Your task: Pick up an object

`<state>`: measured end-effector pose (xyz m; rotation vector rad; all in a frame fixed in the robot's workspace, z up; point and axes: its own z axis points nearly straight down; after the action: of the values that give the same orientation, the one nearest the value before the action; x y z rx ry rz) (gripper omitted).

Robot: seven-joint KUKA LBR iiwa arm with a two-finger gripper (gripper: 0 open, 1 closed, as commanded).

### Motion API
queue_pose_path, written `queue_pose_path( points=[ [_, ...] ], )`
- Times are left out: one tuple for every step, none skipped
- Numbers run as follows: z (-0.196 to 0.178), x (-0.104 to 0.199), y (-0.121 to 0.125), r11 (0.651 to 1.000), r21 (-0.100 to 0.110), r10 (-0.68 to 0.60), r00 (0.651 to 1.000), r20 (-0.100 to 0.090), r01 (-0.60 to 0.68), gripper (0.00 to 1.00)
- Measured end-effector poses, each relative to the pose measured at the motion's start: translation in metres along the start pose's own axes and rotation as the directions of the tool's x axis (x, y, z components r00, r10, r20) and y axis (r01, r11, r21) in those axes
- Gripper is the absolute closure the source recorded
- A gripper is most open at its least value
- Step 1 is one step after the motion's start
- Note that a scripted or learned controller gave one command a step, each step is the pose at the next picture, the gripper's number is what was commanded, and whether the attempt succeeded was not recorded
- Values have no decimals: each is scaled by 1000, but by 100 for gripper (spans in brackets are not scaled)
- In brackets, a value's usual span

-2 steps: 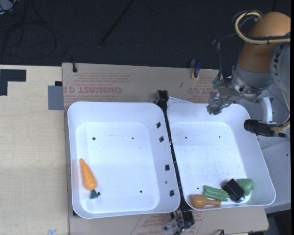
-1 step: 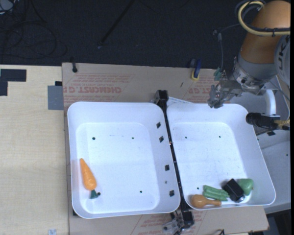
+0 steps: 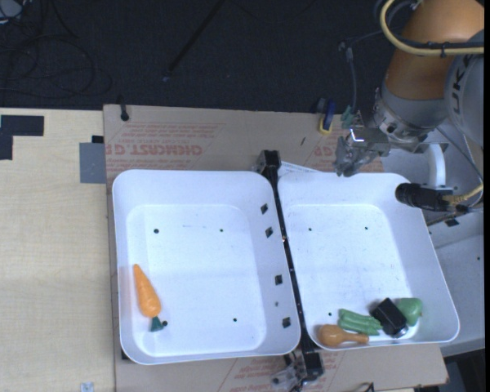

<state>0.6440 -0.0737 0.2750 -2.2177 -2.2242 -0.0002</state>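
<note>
Two white bins (image 3: 196, 188) sit on cardboard (image 3: 188, 141) over a pale worktop (image 3: 41, 243), dark floor behind, the tool (image 3: 349, 163) hanging above, its state unreadable.

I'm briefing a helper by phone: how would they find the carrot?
Look in the left white bin, down its left wall near the front corner. The carrot lies there alone: orange, tapered, with a small dark green stub at its near end, unlike the clustered items in the other bin.

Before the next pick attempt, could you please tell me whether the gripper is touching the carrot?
Apart. The camera view shows the gripper above the right bin's far rim, while the carrot lies in the left bin.
</note>
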Motion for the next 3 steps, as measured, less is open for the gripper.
queue_pose_path(
  points=[
    [24,-24,-1,1000,4,4,1000,2,-4,100],
    [-39,-5,1,1000,-4,0,1000,1,0,100],
    [-84,-50,-59,1000,-1,7,1000,2,-7,100]
  ],
)
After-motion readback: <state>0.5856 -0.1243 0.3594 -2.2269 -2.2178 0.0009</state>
